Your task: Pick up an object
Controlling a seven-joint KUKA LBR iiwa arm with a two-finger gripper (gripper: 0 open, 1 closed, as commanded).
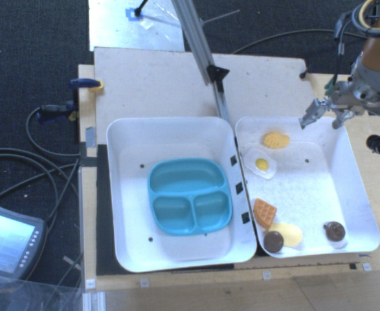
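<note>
Objects: toy food pieces lie loose in right bin (355,173), none between the fingers.
Orange oval piece (276,140): near bin's far edge, closest item to the hand.
Fried egg (261,164): just beside the oval piece, toward bin's left wall.
Waffle (264,212): near-left part of bin, by the wall.
Yellow piece (289,234): touching a brown round piece (273,241) at near-left corner, just below waffle.
Second brown piece (335,231): near-right corner, well apart from the rest.
Hand (324,116): above far-right edge of right bin, two fingers spread apart, nothing pinched; approx. level w/ the oval piece but clear of it.
Arm (379,57): enters from right; orange band above wrist, cables looped at top.
Left bin (128,173): holds blue 3-compartment tray (190,195), approx. centred.
Bench (151,76): pale board under both bins; metal pole (193,28) slants across far side.
Surroundings: pendant w/ screen (8,238) on dark floor, left; blue clamp (85,83) at bench's left edge.
</note>
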